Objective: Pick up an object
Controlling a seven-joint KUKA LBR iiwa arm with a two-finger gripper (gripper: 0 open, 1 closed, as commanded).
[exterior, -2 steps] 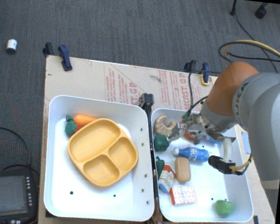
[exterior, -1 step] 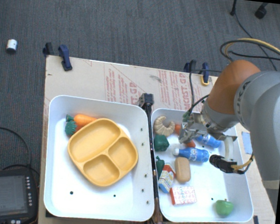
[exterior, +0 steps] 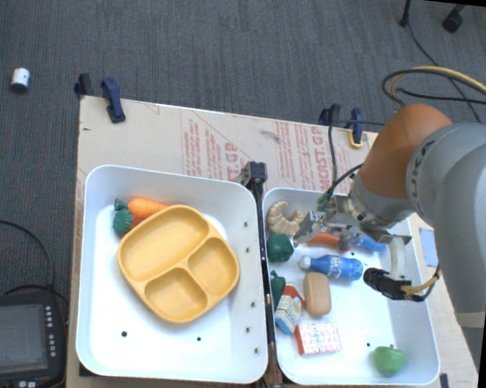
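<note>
Camera view, arm: the grey arm with its orange band reaches in from the right and bends down over the upper part of the right white bin (exterior: pixel 423 338).
Camera view, gripper: the two-finger gripper (exterior: pixel 325 226) sits low in the upper left of that bin, its dark metal head crowding the items there.
Gripper state: cannot tell; the wrist and head block the tips, and nothing can be seen caught in it.
Nearest object: a small orange piece (exterior: pixel 325 240) lies touching or just under the gripper head, partly hidden, so its shape is unclear.
Next nearest: a beige knobbly toy (exterior: pixel 286 218) lies just to the gripper's left, near the bin's upper left corner.
Blue and white plastic bottle (exterior: pixel 333 266): it lies on its side just below the gripper, long axis running left to right across the bin, cap end to the left.
Farther objects: a tan oval bread-like piece (exterior: pixel 316 293), a red and white small box (exterior: pixel 318 338) and a green round fruit (exterior: pixel 388 359) lie lower in the same bin, well apart from the gripper.
Left white bin (exterior: pixel 89 337): a yellow divided plastic plate (exterior: pixel 178 262) and an orange toy carrot (exterior: pixel 145 207) rest here, across the divider from the gripper.
Judgement: the likely target is the orange piece directly beneath; the key relation is vertical, with crowding neighbours on the left and below.
</note>
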